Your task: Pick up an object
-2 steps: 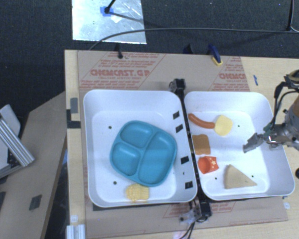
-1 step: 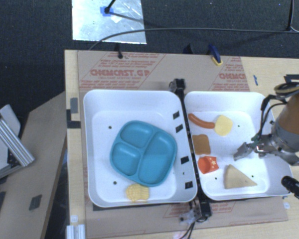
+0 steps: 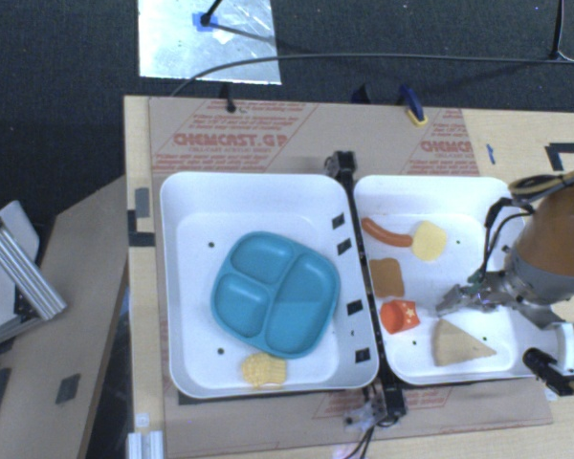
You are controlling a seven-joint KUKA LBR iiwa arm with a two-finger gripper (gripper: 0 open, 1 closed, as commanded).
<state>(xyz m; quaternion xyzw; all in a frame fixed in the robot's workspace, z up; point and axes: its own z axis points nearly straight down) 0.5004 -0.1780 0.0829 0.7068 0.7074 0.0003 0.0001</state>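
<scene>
Blue tray (image 3: 275, 304) and yellow food (image 3: 264, 370) share left bin (image 3: 187, 208).

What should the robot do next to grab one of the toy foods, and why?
Probably lower a little and shift toward the tan wedge. The gripper hovers in the right bin just above the wedge, with nothing between its fingers. The red piece lies to the gripper's left in the picture, so the wedge looks like the closest thing to reach.

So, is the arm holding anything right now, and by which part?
Nothing is held. The gripper hovers in the right bin, above the tan wedge and right of the red piece, with nothing between its jaws.
</scene>
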